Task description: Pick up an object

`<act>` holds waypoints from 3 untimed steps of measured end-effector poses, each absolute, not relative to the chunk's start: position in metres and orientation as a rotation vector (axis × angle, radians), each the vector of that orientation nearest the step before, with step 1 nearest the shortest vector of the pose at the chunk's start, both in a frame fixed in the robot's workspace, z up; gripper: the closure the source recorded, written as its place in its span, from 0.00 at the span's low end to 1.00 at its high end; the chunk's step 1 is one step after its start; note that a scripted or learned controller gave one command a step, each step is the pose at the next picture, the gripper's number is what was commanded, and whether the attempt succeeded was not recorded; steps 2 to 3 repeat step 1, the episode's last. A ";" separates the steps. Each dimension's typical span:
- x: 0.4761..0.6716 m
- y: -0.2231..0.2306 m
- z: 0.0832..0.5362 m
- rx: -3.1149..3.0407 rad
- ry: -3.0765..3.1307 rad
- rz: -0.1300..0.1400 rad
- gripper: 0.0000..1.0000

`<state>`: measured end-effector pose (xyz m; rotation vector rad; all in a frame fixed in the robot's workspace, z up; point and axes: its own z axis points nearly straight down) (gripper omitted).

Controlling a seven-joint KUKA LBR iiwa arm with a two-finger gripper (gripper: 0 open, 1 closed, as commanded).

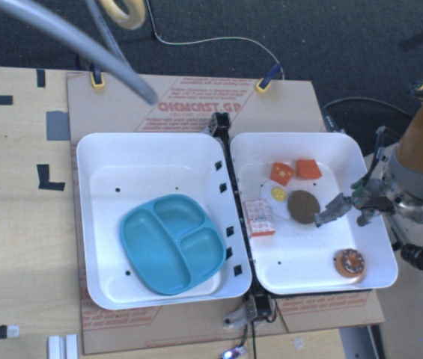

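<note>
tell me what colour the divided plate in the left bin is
Light blue divided plate, shown best in the camera view.

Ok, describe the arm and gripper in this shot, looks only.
The arm enters from the right: a rounded grey body with an orange band above the wrist. Below that sits a darker, blocky wrist section with thin dark cables running along it. The gripper is small and dark grey, ending in slim grey fingers over the right bin.

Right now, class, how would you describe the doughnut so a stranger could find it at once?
Look at the right bin, the one the arm reaches over. The doughnut lies alone in its near right corner. It is the round ring with brown icing and sprinkles, unlike the flat brown disc and orange blocks farther back.
</note>
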<state>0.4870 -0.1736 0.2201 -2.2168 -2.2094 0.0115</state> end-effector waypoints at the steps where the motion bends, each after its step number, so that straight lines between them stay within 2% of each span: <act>1: 0.490 -0.173 0.226 -2.219 -2.222 0.002 0.00; 3: 0.490 -0.173 0.226 -2.219 -2.222 0.002 0.00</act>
